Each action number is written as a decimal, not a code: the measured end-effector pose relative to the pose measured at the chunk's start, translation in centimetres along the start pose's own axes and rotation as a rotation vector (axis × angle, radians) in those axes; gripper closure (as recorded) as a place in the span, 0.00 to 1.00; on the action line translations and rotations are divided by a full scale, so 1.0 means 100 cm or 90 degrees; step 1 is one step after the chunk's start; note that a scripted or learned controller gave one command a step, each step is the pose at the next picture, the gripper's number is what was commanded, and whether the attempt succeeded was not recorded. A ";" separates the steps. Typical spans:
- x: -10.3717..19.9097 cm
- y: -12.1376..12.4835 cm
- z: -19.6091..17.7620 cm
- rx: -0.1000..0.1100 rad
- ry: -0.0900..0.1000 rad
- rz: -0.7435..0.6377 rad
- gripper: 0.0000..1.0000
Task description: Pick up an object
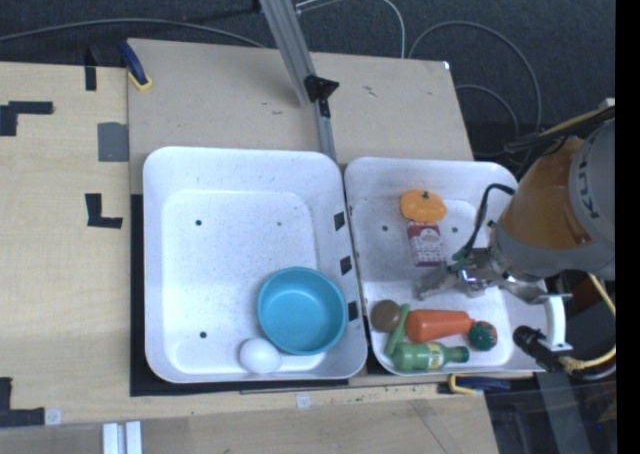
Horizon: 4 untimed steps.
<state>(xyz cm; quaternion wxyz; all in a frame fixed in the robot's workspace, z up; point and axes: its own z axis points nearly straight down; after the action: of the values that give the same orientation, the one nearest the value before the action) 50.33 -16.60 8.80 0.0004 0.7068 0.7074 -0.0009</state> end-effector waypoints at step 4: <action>0.000 0.008 -0.142 -0.002 0.001 0.000 1.00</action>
<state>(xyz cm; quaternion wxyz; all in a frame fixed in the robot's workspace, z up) 51.10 -16.53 22.99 0.0009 0.7066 0.7077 0.0003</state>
